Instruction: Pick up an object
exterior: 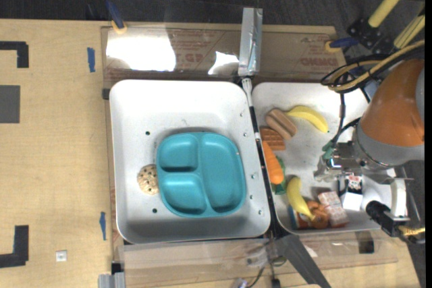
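bananas (308, 117): 2 | carrot (272, 164): 1 | cookie (148, 179): 1 | tray (200, 173): 1

Robot lab; taped plywood bench (47, 145); white bins (128, 111)

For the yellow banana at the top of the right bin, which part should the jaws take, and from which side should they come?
Probably the thick middle of the upper banana, from straight above. It lies flat on the floor of the right bin, curved, with bare floor around it. The jaws would close across its narrow width, not along its length. The hot dog lies close on its left, so stay away from that end.
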